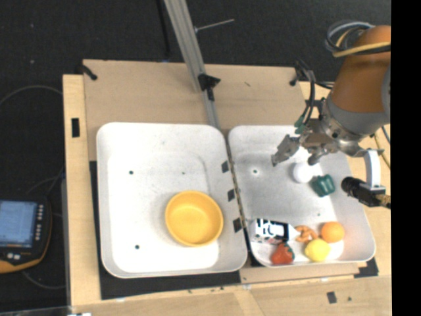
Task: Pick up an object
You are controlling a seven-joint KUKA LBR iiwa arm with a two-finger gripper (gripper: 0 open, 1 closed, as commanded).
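Note:
My gripper (299,157) hangs over the right bin (263,176), fingers (283,153) spread open with nothing between them. Just below the fingertips a small white ball (301,172) lies on the bin floor, and a dark green block (323,185) sits beside it to the right. Along the bin's front edge lie an orange (333,232), a yellow lemon (317,249), a red strawberry (282,254), a small orange piece (304,232) and a black-and-white box (271,230).
A yellow bowl (193,217) sits in the left bin (131,157). A metal pole (191,45) slants up from between the bins at the back. A tablet (20,232) lies off the bench at far left.

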